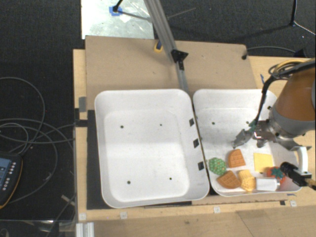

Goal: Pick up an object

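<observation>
Right bin (pixel 222 107): along its near edge you have a green piece (pixel 216 165), two orange waffles (pixel 236 158) (pixel 229 179), a yellow block (pixel 263 161), a pale yellow piece (pixel 247 179), a white block (pixel 266 184) and a red piece (pixel 273 172). Gripper (pixel 243 138): above the bin's middle, just beyond the waffles, fingers apart, nothing between them. Left bin (pixel 143 147): beside the right one, edges touching.
</observation>
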Robot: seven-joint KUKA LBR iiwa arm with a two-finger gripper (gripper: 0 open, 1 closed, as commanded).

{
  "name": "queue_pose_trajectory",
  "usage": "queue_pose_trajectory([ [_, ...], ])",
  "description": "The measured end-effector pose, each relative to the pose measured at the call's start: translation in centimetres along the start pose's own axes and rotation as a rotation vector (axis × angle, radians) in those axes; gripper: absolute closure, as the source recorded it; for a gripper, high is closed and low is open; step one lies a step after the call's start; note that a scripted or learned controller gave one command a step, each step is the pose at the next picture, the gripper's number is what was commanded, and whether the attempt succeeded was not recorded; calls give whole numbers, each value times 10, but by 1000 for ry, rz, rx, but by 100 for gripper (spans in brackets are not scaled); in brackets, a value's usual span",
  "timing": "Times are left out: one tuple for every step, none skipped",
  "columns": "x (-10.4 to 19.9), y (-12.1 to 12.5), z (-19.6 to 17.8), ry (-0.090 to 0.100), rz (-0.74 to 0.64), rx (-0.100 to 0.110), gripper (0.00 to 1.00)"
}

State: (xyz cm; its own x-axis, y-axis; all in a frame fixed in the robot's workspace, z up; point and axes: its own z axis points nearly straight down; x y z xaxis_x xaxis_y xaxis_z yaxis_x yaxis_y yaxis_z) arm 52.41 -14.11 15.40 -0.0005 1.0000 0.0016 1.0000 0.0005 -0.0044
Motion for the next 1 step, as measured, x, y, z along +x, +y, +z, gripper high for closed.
queue_pose_trajectory([
  [2,-4,62,0,0,1,0],
])
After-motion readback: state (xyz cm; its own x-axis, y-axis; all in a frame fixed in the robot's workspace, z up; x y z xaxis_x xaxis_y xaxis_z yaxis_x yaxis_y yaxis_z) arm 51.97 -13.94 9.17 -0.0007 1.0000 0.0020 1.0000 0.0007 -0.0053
